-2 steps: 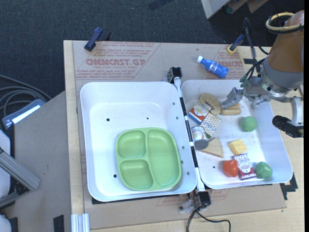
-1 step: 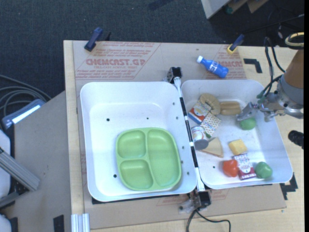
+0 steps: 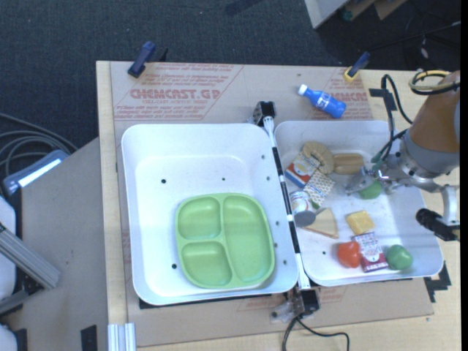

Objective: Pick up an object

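Arm (image 3: 436, 126): enters from the right edge — orange band above a grey wrist, angled down and leftward.
Gripper (image 3: 365, 181): low at the arm's left end — metal parts clustered, details too small to read.

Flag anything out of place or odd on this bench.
One thing stands out: a blue bottle lies on its side on the board behind the right bin, outside both bins. The other small items sit piled inside that bin, and the green divided tray lies flat in the left bin.

Green object (image 3: 371, 191) (half hidden) under gripper (image 3: 363, 182)
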{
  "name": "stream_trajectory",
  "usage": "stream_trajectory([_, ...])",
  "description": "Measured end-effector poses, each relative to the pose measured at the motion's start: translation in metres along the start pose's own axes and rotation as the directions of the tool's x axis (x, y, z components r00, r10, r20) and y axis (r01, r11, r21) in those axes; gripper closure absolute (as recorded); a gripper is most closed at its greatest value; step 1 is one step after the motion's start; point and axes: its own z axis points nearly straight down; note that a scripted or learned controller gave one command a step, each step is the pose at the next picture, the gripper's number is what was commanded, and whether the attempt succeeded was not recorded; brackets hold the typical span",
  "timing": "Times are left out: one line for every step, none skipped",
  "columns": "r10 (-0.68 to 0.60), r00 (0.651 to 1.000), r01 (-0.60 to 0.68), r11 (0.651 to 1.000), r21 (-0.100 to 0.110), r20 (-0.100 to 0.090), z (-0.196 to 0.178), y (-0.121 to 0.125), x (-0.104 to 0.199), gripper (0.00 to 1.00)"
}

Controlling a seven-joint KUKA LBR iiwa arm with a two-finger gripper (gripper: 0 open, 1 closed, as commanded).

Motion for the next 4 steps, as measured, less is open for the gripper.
stream_trajectory([0.0, 1.0, 0.0, 1.0, -0.003, 0.002, -0.011, 0.001, 0.0, 1.0])
stream_trajectory([-0.002, 1.0, 0.002, 1.0, -0.004, 0.001, -0.106, -0.024, 0.063, 1.0])
stream_trajectory([-0.001, 1.0, 0.001, 1.0, -0.003, 0.001, -0.163, -0.026, 0.13, 1.0])
stream_trajectory([-0.001, 1.0, 0.001, 1.0, 0.0, 0.0, -0.151, -0.062, 0.165, 1.0])
